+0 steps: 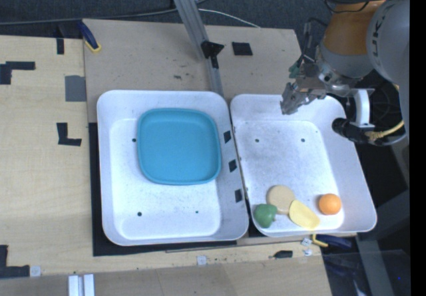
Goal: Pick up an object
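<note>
- The bench [40,155] under me is pale wood, marked with dark tape patches, and it carries two shallow white bins set side by side, their inner rims touching.
- The left bin [116,215] holds a square blue plate [178,146] with rounded corners, lying flat in its upper half.
- The right bin [346,155] has a speckled floor; everything loose in it sits along its near edge.
- My arm [363,22] comes in from the right, grey with the orange band above the wrist, hanging over the far right corner of the right bin.
- My gripper [290,106] points down over the far edge of the right bin, well apart from the objects; I cannot tell whether it is released or clenched, and I see nothing in it.
- A tan round piece [280,195] lies near the bin's front, with a yellow piece [303,215] touching it on the lower right.
- An orange ball [329,204] sits just beside the yellow piece, toward the right wall.
- A small green object [265,214] rests at the front left corner, against the tan piece.
</note>
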Tool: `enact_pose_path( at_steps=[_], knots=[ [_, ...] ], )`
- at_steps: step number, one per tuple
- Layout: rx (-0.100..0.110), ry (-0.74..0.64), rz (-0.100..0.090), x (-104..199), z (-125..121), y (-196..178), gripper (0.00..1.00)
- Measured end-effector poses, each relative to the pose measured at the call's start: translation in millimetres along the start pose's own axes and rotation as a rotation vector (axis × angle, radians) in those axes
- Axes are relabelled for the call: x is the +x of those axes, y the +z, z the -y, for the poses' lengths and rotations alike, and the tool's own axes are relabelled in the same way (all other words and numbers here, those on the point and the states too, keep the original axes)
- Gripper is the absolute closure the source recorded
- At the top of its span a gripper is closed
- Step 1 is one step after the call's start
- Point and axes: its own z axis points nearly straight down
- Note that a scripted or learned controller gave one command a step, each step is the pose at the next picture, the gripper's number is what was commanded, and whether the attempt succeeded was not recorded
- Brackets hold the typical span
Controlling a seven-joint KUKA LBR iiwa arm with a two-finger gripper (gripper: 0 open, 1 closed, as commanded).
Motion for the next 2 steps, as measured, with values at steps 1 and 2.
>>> enact_pose_path(
  at_steps=[1, 2],
  knots=[
    [0.001, -0.001, 0.0, 49, 9, 12, 1.0],
    [0.001, -0.002, 0.0, 103, 15, 21, 1.0]
  ],
)
